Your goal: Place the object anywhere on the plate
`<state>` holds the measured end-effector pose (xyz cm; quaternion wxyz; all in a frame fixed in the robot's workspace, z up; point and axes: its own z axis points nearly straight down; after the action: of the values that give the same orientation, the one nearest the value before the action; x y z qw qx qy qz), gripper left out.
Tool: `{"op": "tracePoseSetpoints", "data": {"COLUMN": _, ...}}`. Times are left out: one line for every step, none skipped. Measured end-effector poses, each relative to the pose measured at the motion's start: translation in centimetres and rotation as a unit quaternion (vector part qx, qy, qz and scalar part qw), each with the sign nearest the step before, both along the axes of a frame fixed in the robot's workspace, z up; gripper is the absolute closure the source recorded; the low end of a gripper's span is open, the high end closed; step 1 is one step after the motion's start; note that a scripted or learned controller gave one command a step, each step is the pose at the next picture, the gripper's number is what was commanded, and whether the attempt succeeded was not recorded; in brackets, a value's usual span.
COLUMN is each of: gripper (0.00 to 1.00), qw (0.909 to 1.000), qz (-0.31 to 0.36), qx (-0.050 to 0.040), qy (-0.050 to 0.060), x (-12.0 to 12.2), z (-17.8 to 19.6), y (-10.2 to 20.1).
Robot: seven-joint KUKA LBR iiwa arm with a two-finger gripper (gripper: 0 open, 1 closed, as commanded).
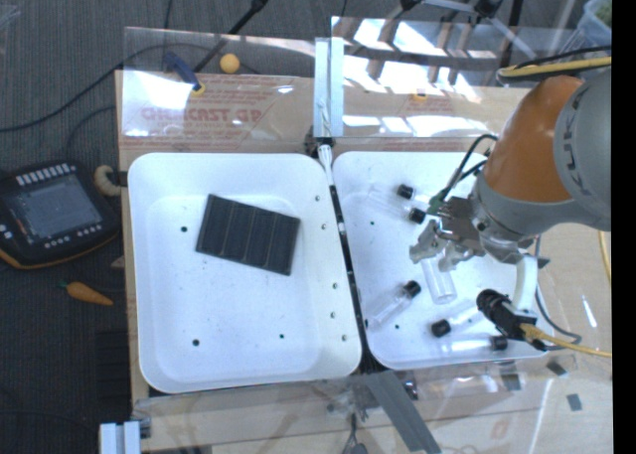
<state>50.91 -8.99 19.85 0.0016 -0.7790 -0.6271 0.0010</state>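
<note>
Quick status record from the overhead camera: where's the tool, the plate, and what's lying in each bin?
tool: over the right bin, above a clear vial
grip: cannot tell from this view
plate: dark ribbed plate flat in the left bin, nothing on it
right bin contents: several clear vials with black caps, scattered
task state: nothing placed on the plate yet
</note>
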Motion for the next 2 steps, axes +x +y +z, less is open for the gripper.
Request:
{"op": "tracePoseSetpoints", "data": {"gripper": 1.00, "qw": 1.0000, "qz": -0.008, "qx": -0.0010, "qy": 0.001, "x": 5.0, "z": -1.5, "y": 6.2}}
{"op": "tracePoseSetpoints", "data": {"gripper": 1.00, "qw": 0.9908, "qz": 0.135, "qx": -0.0004, "qy": 0.000, "x": 5.9, "z": -1.6, "y": 17.7}}
